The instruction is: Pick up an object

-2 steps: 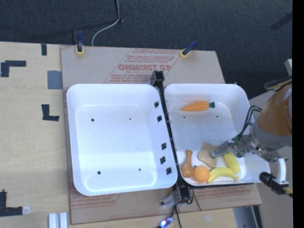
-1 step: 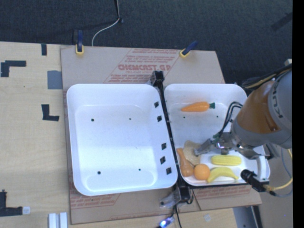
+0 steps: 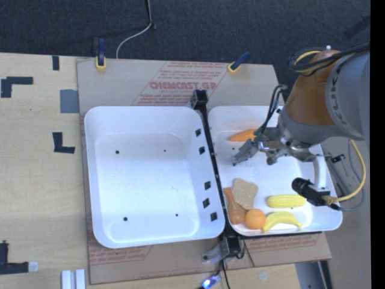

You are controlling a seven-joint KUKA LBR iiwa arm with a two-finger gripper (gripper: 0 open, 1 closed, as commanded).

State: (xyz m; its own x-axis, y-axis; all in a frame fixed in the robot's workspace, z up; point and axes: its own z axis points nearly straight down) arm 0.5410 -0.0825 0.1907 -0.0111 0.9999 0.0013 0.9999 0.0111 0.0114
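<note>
The right bin (image 3: 325,224) holds several food items. An orange carrot (image 3: 243,135) lies at its far left, and a tan bread slice (image 3: 245,192) lies nearer the front. Beside the bread are a brownish sausage-like piece (image 3: 233,208), an orange ball (image 3: 255,219), a yellow banana (image 3: 283,222) and a yellow corn cob (image 3: 286,201). My gripper (image 3: 258,156) hangs over the middle of the right bin, just in front of the carrot. It is open, with its fingers (image 3: 243,154) spread and nothing between them.
The left bin (image 3: 96,125) sits next to the right one, with a black divider (image 3: 206,155) between them. The arm's grey body and orange band (image 3: 313,95) cover the right bin's far right side. A black cable fitting (image 3: 310,191) hangs near the corn.
</note>
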